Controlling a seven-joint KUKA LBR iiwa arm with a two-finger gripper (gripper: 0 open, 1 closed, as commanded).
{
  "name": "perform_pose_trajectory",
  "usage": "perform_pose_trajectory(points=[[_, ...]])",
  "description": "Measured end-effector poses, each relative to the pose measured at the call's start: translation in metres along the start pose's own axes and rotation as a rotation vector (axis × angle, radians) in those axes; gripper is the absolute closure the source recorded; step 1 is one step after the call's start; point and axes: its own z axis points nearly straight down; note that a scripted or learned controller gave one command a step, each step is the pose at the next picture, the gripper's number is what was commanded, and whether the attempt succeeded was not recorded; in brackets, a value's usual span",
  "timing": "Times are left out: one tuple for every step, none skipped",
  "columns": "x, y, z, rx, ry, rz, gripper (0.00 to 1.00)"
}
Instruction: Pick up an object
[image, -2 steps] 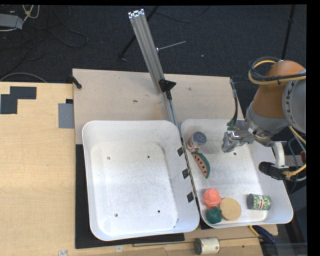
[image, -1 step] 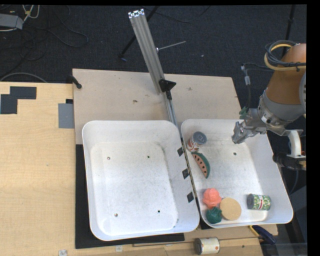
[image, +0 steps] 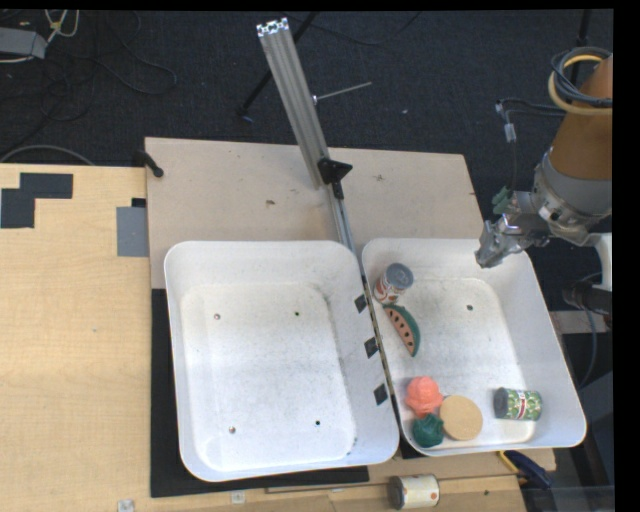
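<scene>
Pincer (image: 492, 250), metallic, state unclear, hangs over smooth white right bin's (image: 560, 385) rounded top corner.

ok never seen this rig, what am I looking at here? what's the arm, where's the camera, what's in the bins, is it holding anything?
One fixed camera looks down at a slant on a bench with two white bins. The robot arm, grey with an orange band, reaches in from the right; its gripper hangs over the right bin's far corner, with nothing visibly held. That bin holds a small can, a watermelon slice toy, a pink lump, a green lump, a tan disc and a green can. The left bin sits beside it.
</scene>
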Motion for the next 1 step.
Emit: perform_pose_trajectory(points=[[0.0509, 0.0011, 0.0125, 0.007, 0.003, -0.002, 1.00]])
